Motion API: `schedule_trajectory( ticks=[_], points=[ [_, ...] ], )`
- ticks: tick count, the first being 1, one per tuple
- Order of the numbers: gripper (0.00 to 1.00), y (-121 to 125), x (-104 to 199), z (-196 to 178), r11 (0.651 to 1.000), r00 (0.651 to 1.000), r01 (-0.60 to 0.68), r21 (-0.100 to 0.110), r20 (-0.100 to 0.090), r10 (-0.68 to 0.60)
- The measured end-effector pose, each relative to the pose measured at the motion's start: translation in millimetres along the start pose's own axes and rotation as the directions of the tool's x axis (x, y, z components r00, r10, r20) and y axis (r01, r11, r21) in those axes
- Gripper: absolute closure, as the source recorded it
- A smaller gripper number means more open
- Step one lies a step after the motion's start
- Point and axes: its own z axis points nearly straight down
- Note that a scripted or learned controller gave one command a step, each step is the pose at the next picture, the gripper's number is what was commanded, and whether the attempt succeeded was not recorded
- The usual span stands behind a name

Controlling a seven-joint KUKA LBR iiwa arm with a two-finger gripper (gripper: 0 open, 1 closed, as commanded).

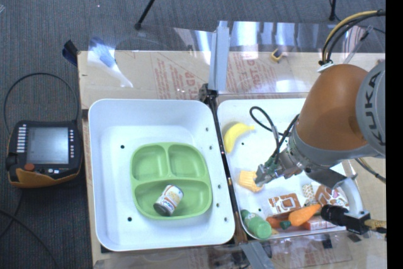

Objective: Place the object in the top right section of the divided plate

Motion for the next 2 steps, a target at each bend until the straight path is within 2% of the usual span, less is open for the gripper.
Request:
schedule_trajectory(
  ticks=[1,2],
  points=[
    [1.0,5,17,-3,0.988,0.988,0.152,-0.001,0.0,-0.152],
    [1.0,45,56,-167,0.986,0.986,0.164,-0.003,0.004,-0.164]
  ],
)
